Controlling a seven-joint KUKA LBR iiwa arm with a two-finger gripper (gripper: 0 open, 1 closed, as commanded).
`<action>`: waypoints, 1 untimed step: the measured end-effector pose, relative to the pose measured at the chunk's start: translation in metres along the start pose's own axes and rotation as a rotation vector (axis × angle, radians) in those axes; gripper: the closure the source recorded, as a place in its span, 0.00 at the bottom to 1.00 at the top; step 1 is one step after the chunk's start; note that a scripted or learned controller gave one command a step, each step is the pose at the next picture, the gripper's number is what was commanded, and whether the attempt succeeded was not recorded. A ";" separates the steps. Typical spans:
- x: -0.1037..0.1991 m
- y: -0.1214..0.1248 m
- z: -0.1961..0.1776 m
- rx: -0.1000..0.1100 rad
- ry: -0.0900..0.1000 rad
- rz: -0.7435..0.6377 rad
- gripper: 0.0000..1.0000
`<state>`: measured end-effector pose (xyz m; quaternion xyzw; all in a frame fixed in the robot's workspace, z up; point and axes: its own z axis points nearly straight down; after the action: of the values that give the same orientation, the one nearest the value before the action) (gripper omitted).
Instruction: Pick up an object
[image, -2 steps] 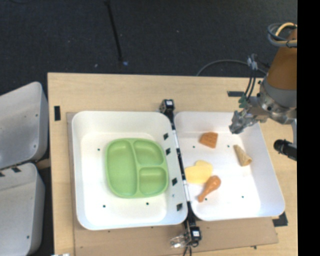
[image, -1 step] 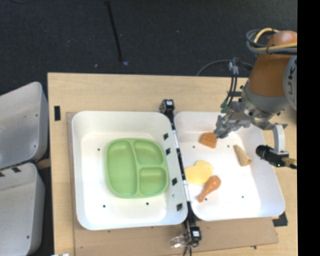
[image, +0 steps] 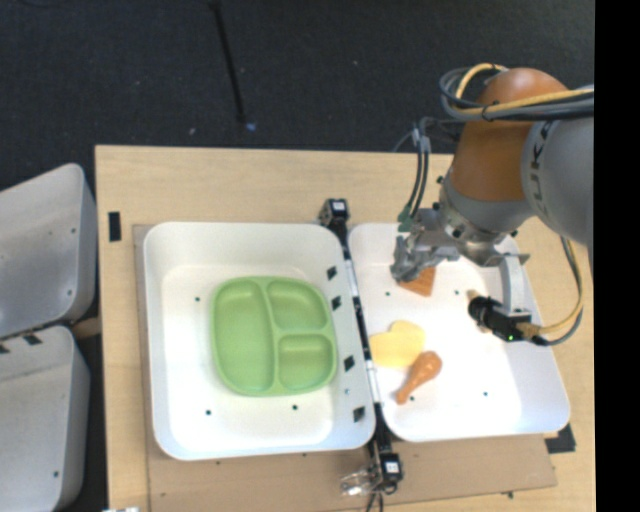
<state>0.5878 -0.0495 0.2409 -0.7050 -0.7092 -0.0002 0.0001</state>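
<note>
In the right bin (image: 520, 400) lie three small items. An orange wedge-shaped piece (image: 419, 281) sits near the bin's back left, a pale yellow flat piece (image: 396, 343) lies by the left wall, and an orange drumstick-shaped piece (image: 418, 375) rests just in front of it. My gripper (image: 411, 260) is down over the orange wedge, its grey fingers right at the wedge's upper edge. The wedge pokes out below the fingers; whether it sits between them is hidden by the wrist.
The left bin (image: 180, 400) holds a green divided tray (image: 272, 335). A black divider strip with clips (image: 350, 320) runs between the bins. A black cable-mounted part (image: 495, 318) hangs over the right bin's right half. White chair parts (image: 40, 260) stand at the far left.
</note>
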 end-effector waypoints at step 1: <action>0.061 -0.003 0.005 0.000 0.001 -0.002 1.00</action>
<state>0.5842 0.0119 0.2363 -0.7044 -0.7098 -0.0005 0.0008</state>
